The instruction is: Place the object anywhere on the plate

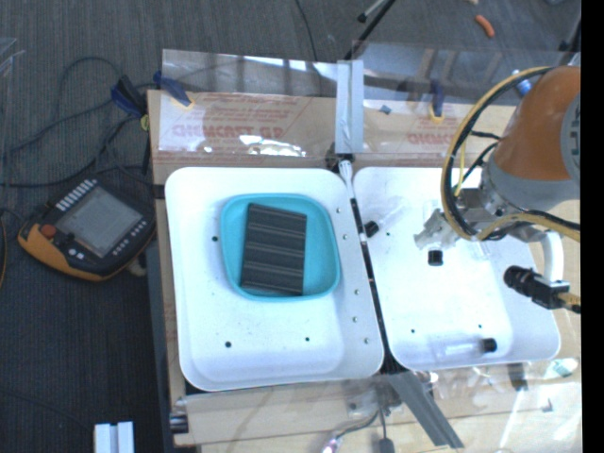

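**Ridged block on the plate, arm over the other bin**

The dark ridged block (275,249) lay flat on the teal plate (321,274), which sat in the left bin (274,347). The block rested roughly centred, its long side running toward and away from the camera, its edges inside the plate's raised rim on every side that showed. Judged from that, the placement the task asked for looked already done: the plate bore the block's full footprint and nothing overhung.

The arm (538,140), grey with its orange band, reached in from the right and hung above the right bin (453,319), well apart from the plate. The gripper (436,239) sat low over that bin's floor near its upper middle. Its fingers looked empty, with nothing visible between them; whether they stood apart or together could not be told at this slant, since the wrist and cabling crowded the view.

A small dark piece (371,227) lay on the right bin's floor close to the divider between the bins; its identity was unclear. A handheld control pendant (90,229) rested on the floor left of the counter, cabled and out of the work area.

The arm's position probably reflected a rest or retreat pose, keeping the wrist clear of the plate so the block would not be nudged.
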